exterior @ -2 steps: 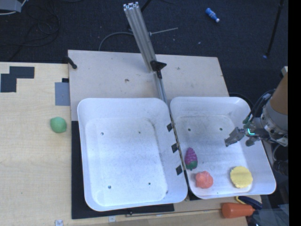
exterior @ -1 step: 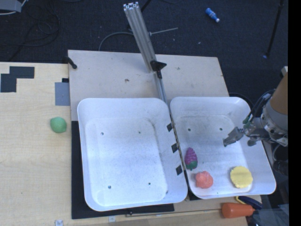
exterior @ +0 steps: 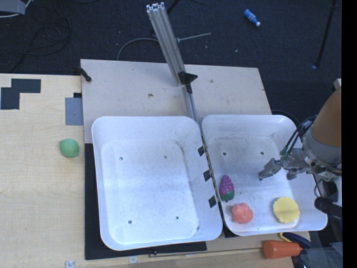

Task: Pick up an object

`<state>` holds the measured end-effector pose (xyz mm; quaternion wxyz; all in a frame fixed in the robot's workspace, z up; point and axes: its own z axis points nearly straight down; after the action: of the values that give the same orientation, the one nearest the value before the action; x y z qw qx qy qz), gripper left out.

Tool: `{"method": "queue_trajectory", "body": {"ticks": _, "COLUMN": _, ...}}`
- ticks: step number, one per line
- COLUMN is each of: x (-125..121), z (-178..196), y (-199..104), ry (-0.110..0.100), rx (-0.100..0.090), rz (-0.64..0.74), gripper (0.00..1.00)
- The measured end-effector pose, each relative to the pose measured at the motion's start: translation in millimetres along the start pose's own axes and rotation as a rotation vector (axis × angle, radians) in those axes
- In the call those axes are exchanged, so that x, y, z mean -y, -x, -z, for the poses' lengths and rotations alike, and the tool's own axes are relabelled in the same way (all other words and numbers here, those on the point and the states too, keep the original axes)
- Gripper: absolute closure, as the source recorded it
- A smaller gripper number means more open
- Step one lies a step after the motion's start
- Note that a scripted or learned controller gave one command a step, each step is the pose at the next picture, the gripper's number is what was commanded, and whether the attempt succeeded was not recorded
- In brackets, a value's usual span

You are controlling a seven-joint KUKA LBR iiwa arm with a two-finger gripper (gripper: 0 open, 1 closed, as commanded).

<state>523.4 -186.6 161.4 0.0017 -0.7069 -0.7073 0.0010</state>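
The right bin holds three small things. A purple and green piece lies by its left wall, a red lump near the front, and a yellow lump at the front right. My gripper hangs over the right half of this bin, above and behind the yellow lump. Its fingers are spread open with nothing between them. The arm, with its orange band, comes in from the right edge.
The left bin stands beside the right one, joined by black clips along the shared wall. A green ball lies on the wooden bench at the left. An orange tool rests in front of the right bin. A metal rail slants up behind the bins.
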Motion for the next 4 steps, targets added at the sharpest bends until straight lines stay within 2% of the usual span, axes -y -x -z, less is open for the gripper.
{"method": "queue_trajectory", "body": {"ticks": 1, "x": 3, "z": -43, "y": -3, "ry": 0.000, "rx": 0.000, "rz": 0.000, "gripper": 0.00}}
{"method": "queue_trajectory", "body": {"ticks": 2, "x": 2, "z": -70, "y": -4, "ry": 0.005, "rx": 0.001, "rz": 0.000, "gripper": 0.00}}
{"method": "queue_trajectory", "body": {"ticks": 3, "x": 2, "z": -58, "y": -2, "ry": 0.007, "rx": 0.002, "rz": -0.002, "gripper": 1.00}}
{"method": "queue_trajectory", "body": {"ticks": 4, "x": -7, "z": -1, "y": 2, "ry": 0.008, "rx": 0.002, "rz": -0.001, "gripper": 1.00}}
